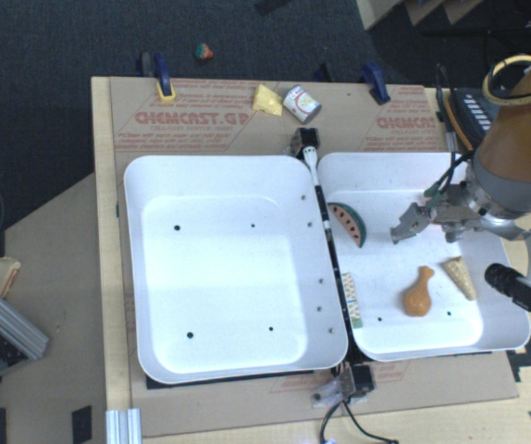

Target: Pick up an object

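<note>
Two white bins are seen side by side; the left bin (219, 266) has an open floor. In the right bin (386, 336) a watermelon slice (347, 223) lies near the divider, a chicken drumstick (419, 292) at mid-front, and a cone-like wedge (461, 277) just to its right. Drumstick's long axis is tilted, thin end up-right, fat end low-left. The gripper (410, 227) is held over the bin's centre w/ open floor below; fingers' state can't be told.
</note>
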`<state>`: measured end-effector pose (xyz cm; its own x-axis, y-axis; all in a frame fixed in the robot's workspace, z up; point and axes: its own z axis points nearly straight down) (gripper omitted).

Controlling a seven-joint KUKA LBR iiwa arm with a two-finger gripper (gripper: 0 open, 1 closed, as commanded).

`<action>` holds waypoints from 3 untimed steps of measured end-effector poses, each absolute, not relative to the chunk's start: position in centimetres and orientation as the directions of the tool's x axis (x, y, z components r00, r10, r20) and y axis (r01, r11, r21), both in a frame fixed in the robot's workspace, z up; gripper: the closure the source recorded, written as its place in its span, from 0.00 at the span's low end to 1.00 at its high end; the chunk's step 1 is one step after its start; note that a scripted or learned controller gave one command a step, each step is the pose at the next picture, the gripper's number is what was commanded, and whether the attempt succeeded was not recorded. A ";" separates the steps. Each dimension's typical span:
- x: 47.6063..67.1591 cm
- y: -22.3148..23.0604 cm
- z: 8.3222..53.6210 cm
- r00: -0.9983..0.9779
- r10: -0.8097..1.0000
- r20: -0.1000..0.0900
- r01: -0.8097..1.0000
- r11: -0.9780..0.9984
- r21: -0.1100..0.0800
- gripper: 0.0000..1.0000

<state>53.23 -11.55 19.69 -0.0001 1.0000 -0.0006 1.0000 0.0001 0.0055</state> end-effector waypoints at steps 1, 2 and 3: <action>60.0 -10.1 8.0 -0.004 1.000 -0.001 1.000 0.004 0.003 0.00; 65.7 -14.9 8.3 -0.006 1.000 0.004 1.000 0.006 -0.024 0.00; 67.0 -2.1 19.3 -0.013 1.000 0.003 1.000 0.013 0.014 0.00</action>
